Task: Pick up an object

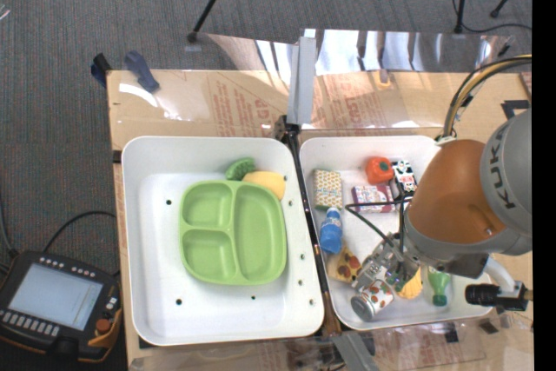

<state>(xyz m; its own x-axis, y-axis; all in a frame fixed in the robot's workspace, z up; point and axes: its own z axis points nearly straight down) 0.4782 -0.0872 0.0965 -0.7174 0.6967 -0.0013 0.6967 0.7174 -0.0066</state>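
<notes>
My gripper (385,270) hangs low over the front of the right bin (343,321), under the orange wrist band (452,191). It sits just above a silver can (372,302) lying on its side, with a pizza-slice toy (347,265) to its left. A yellow piece (412,285) and a green bottle (440,288) lie to its right. Further back lie a blue bottle (331,230), a cracker pack (327,187), a pink box (368,195), a red-orange fruit (379,169) and a black-and-white item (402,175). The arm hides part of the bin's right side.
The left bin (148,274) holds a green divided plate (233,232), with a yellow lemon (266,182) and a green item (241,168) behind it. A teach pendant (56,301) lies off the bench at front left. A grey post (301,82) stands behind the bins.
</notes>
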